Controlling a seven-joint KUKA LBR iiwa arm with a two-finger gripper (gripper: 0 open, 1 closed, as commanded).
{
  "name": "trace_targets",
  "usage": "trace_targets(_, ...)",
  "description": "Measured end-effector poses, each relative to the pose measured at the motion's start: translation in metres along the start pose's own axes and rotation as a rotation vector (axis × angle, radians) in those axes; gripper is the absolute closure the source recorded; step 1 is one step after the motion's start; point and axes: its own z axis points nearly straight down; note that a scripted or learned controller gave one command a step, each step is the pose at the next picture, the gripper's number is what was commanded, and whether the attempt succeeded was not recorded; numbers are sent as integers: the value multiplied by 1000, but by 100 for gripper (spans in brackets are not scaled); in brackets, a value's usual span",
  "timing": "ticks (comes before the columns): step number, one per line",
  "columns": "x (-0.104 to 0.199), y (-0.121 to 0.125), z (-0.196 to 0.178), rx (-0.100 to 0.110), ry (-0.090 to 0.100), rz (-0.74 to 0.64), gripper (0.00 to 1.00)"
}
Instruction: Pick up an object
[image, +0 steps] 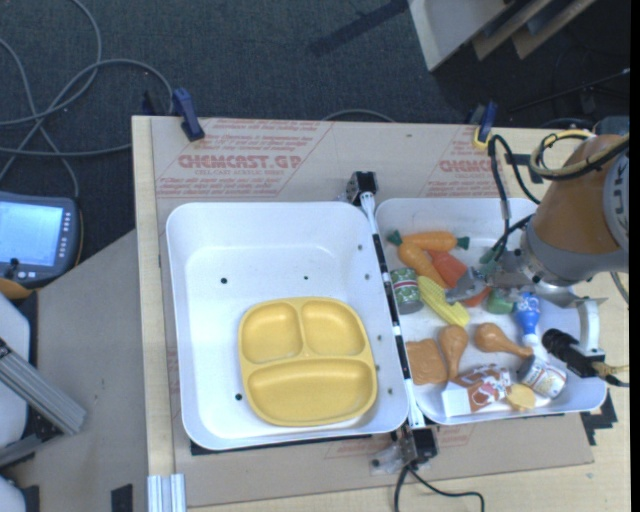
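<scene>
My gripper (468, 292) reaches in from the right and hangs low over the middle of the right bin (432, 212). It sits just beside a yellow corn cob (441, 300) and a red-orange pepper (449, 268). A small red piece (478, 297) shows right under the gripper's tip. I cannot see whether anything is held. An orange carrot (430, 241) lies farther back. A green can (404, 288) stands at the bin's left wall. Two brown drumsticks (453, 345) (498, 340) lie nearer the front.
The left bin (200, 240) holds a yellow divided plate (306, 360). In the right bin's front lie a bread slice (425, 363), a red-and-white packet (485, 388), a cheese wedge (520, 398) and a small tin (545, 378). A blue bottle (527, 316) stands under the wrist.
</scene>
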Motion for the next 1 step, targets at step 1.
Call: trace_targets(1, 35, -20, 24, 26, 8, -1, 0)
